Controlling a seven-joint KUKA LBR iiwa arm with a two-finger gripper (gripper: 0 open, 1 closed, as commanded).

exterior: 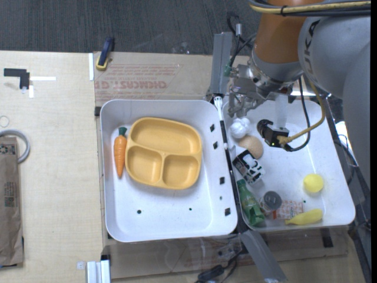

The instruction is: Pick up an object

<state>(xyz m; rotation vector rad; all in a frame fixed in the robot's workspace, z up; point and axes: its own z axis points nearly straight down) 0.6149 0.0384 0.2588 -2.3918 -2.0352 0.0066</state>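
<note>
Now the gripper hangs low over the far-left corner of the right bin, just above a small white object that lies beside a tan egg-shaped thing; whether the claw is released or clenched I cannot tell. Further toward the front lie a yellow ball and a yellow banana. Beside it, the left bin holds a yellow divided plate with a carrot just at its left.

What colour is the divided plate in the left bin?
The divided plate is yellow-orange, shown best in the camera view.
</note>
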